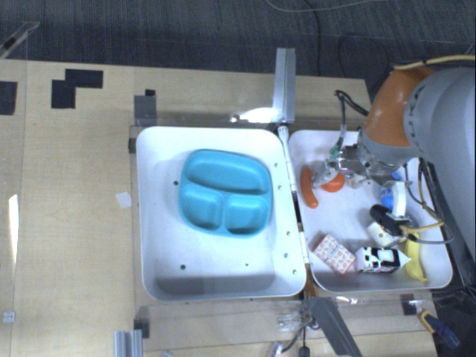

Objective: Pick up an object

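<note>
The right bin (439, 277) holds several small things. My gripper (336, 171) hangs low over its upper left part, reaching in from the right. A small orange-red round thing (332, 184) lies right under the gripper tip, partly covered by it. I cannot see whether it is touched or held. Just left of it, near the bin's left wall, lies an orange-red sausage-shaped piece (307, 188). Along the front of the bin sit a red-and-white patterned box (333, 253), a black-and-white cow toy (379, 259) and a yellow banana (413, 263).
A blue-and-white bottle (390, 198) lies under the wrist at the bin's right. The left bin (160, 274) holds a blue divided plate (224, 192). A metal post (285, 80) rises behind the wall between the bins.
</note>
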Controlling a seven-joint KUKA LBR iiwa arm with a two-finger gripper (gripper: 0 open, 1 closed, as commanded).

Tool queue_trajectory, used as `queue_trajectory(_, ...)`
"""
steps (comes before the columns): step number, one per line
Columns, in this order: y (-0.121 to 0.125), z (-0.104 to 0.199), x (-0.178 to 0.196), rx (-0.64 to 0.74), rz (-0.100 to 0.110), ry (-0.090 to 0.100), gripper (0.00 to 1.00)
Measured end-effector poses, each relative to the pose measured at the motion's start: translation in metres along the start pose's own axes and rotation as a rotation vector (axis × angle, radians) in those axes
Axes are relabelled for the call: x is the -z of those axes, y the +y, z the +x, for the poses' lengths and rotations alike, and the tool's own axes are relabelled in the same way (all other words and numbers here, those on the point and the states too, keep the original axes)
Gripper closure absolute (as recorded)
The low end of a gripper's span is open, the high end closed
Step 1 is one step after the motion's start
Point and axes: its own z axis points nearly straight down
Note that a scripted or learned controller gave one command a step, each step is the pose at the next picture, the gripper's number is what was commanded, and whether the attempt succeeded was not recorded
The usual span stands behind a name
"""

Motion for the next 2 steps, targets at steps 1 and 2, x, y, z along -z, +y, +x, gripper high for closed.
queue_trajectory(1,0.002,0.002,0.012,0.005,-0.006,0.000,1.00)
queue_trajectory(2,0.028,0.042,0.102,-0.016,0.007,0.000,1.00)
